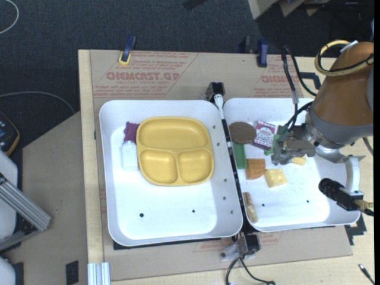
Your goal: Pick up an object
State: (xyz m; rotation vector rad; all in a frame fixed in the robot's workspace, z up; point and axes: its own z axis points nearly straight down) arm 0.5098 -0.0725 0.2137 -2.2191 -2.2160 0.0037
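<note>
Left bin [119,206]: yellow tray [174,149]; purple item [130,130] and white bottle [129,155] at its left edge.
Right bin [309,215]: brown disc [241,132], pink packet [264,135], green bar [238,155], orange block [256,168], yellow block [275,177].
Gripper [284,153]: low over right bin, beside packet; finger spread cannot be told.
</note>
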